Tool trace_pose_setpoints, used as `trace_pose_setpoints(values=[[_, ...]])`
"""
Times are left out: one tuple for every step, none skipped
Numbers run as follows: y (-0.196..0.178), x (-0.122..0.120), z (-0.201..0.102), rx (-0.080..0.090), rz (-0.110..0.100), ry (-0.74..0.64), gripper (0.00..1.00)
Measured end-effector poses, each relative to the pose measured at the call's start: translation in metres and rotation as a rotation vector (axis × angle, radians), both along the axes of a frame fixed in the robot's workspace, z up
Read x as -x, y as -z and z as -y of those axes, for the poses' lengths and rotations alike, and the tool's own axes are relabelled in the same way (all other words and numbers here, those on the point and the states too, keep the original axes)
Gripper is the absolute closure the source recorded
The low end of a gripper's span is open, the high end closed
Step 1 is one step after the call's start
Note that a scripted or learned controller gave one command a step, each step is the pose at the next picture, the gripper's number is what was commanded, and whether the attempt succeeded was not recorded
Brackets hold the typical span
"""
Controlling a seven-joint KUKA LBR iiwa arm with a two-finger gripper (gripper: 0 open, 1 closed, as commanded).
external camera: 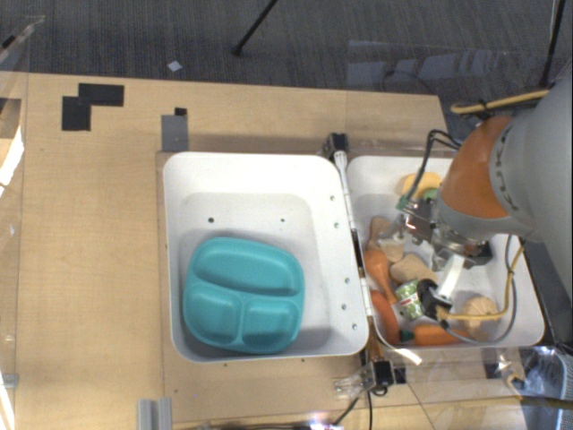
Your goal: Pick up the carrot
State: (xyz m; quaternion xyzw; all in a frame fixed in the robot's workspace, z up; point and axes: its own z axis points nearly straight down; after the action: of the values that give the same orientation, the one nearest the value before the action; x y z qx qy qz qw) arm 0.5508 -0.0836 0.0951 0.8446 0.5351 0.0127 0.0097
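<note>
On the pale wood-grain counter [89,240] we see the left bin [251,167], smooth white with rounded corners, holding a glossy teal tray [243,294] moulded into three compartments. In the right bin [380,173] the tapered orange carrot [383,305] lies along the left wall. The gripper [423,227] hangs near it; we cannot tell how its jaws stand.

The carrot [377,271] is showing bright orange, and a yellow piece [421,184] is glowing pale lemon. The left bin [233,177] and the right bin [367,177] are both showing plain white. The tray [243,294] is showing flat teal, without pattern. The arm [546,159] is wearing grey with an orange band [474,186]. The pale wooden bench [89,240] is bearing black patches [89,104].
</note>
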Motion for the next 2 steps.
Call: trace_pose_setpoints(values=[[0.000,0.012,0.015,0.005,0.001,-0.183,0.00],[-0.207,-0.011,0.003,0.014,-0.013,-0.520,0.00]])
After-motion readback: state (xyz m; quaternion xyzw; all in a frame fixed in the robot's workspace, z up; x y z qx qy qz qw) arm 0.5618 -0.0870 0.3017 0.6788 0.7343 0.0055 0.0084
